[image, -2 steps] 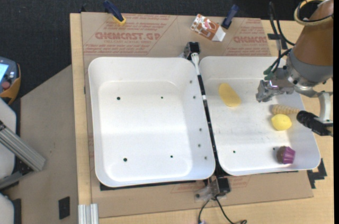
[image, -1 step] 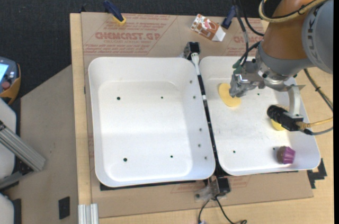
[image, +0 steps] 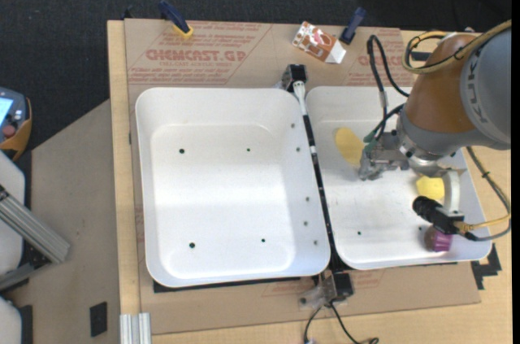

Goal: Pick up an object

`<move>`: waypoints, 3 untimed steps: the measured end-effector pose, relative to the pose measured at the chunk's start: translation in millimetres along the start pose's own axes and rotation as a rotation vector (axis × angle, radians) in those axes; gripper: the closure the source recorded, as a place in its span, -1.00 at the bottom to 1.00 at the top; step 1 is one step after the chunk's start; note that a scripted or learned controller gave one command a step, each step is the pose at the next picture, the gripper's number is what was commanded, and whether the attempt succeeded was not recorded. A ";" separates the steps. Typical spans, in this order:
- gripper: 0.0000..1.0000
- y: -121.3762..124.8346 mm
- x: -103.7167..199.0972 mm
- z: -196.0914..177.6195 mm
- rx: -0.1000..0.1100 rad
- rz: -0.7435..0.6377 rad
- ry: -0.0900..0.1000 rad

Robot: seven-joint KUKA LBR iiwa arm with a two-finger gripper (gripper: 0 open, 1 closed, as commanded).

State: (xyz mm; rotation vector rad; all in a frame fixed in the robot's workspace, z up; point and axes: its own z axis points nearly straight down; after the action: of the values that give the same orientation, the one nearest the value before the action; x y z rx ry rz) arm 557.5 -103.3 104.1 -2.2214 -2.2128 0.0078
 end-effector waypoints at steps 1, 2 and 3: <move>1.00 -19.8 176.4 -130.2 -0.021 -0.022 0.006; 1.00 7.3 301.3 -243.5 -0.025 -0.020 0.008; 1.00 -21.2 252.5 -233.2 -0.004 0.000 -0.002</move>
State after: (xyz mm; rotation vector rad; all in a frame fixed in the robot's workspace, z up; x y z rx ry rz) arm 539.2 149.1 337.7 -2.2238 -2.2161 0.0058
